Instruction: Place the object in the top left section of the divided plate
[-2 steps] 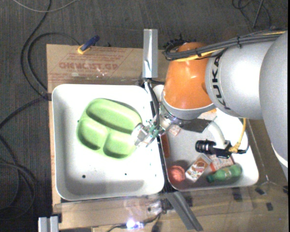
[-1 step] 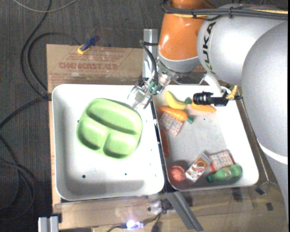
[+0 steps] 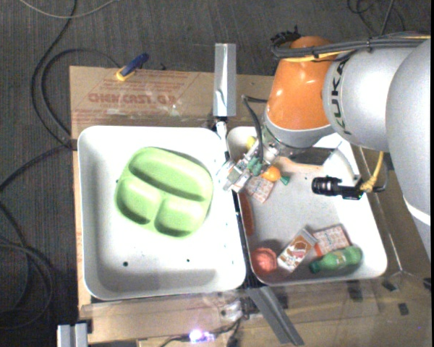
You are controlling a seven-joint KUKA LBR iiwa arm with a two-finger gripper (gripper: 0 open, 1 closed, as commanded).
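Note:
A green divided plate (image 3: 164,191) lies in the left white bin (image 3: 101,266), with one long section at its far side and two smaller ones nearer the camera. All its sections look bare. My gripper (image 3: 237,173) hangs over the wall between the two bins, just right of the plate's right edge. Under and beside it in the right bin lie a small checked cracker-like piece (image 3: 261,189) and an orange object (image 3: 273,173). The wrist hides whatever sits directly at the gripper's tip.
The right bin (image 3: 369,226) also holds a red round item (image 3: 263,259), a small carton (image 3: 296,252), a checked box (image 3: 331,238), a green bottle (image 3: 338,260) and a brown stick (image 3: 247,220) along its left wall. A black camera (image 3: 336,187) sticks out of the wrist.

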